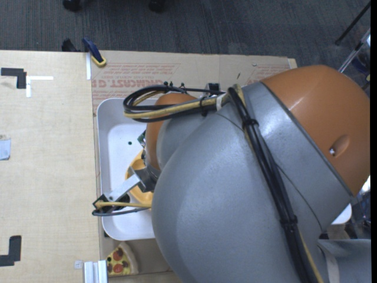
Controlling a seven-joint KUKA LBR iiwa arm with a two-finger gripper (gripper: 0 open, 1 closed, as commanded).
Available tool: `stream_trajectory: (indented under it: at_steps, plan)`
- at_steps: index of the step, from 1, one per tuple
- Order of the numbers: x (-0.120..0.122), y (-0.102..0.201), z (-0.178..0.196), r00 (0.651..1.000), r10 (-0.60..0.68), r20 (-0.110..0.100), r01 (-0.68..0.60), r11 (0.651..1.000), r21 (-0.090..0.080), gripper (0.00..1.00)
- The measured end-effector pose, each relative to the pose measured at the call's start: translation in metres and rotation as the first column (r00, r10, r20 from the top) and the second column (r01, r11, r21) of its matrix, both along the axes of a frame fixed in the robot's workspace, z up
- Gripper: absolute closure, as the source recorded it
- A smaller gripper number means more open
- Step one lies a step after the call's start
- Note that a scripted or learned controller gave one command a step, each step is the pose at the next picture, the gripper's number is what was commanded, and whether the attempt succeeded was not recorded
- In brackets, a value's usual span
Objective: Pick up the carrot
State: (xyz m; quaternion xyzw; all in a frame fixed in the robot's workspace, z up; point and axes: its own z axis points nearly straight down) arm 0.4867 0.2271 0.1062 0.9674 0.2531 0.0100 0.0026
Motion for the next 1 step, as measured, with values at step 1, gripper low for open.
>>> stream_trajectory:
  at_steps: [1]
  plan:
    - [-0.0042, -0.0048, -0.0086, 0.817, 0.577, -0.018, -0.577, 0.817, -0.009, 1.00]
